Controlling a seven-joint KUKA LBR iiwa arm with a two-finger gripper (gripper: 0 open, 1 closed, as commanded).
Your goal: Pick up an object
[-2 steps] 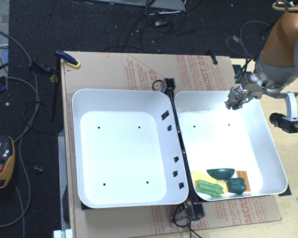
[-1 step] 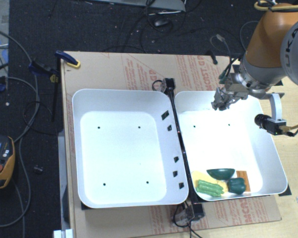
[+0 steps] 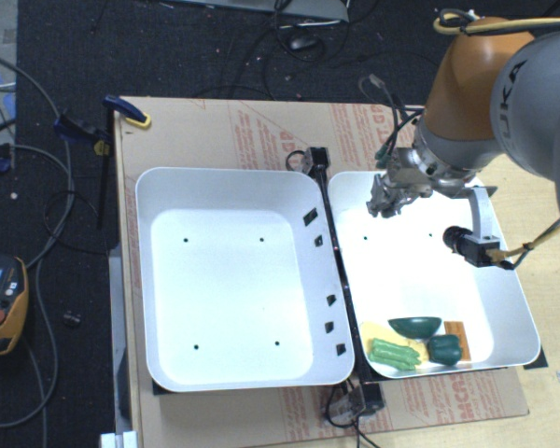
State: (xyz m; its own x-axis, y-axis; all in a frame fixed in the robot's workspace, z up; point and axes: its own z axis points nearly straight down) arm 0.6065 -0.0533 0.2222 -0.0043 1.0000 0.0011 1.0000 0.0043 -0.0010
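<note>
Several small objects lie in the near corner of the right bin [image 3: 504,278]: a light green ridged piece [image 3: 393,353], a dark teal bowl-shaped piece [image 3: 415,326], a teal block [image 3: 444,348], a yellow flat piece [image 3: 377,332] and a brown piece [image 3: 456,329]. My gripper [image 3: 386,203] hangs over the far left part of the right bin, well away from those objects. I see nothing between its fingers. The grey arm with its orange band [image 3: 476,54] comes in from the upper right.
The left bin [image 3: 226,278] sits beside the right one on the brown board [image 3: 215,129]. A black camera mount [image 3: 471,244] sticks out beside the wrist. Cables and a blue-yellow clamp [image 3: 126,110] lie beyond the board's far edge.
</note>
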